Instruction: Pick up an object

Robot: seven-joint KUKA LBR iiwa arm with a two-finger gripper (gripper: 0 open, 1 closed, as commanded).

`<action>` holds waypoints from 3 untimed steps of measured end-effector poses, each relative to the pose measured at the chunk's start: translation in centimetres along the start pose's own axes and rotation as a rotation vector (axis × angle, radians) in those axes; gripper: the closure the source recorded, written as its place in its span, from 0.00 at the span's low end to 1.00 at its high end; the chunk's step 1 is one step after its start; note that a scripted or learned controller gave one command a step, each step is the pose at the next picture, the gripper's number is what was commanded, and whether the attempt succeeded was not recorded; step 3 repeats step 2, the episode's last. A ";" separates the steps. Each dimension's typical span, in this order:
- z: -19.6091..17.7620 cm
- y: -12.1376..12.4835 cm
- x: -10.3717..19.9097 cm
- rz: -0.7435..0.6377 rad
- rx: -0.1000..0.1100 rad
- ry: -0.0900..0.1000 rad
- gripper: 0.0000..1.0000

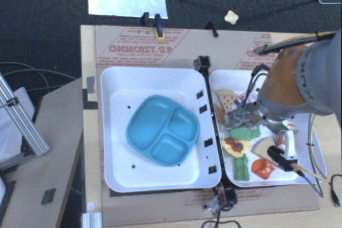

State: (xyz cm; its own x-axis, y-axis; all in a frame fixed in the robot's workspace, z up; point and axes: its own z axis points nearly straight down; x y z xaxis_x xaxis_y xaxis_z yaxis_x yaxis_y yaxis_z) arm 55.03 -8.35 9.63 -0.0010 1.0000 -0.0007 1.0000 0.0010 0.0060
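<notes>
Reaching into the right-hand shallow white bin [307, 176], we hovered.
Our two-finger gripper [239, 115]: grip state untellable; next, descend toward six o'clock onto the leafy green plastic toy [245, 131].

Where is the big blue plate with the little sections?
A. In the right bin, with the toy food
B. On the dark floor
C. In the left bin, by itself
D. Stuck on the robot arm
C. The blue plate lies flat in the left bin, while the toy food, such as the green piece, sits in the right bin.
</notes>
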 end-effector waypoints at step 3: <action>-15.4 8.0 11.7 -0.010 -0.004 0.003 1.00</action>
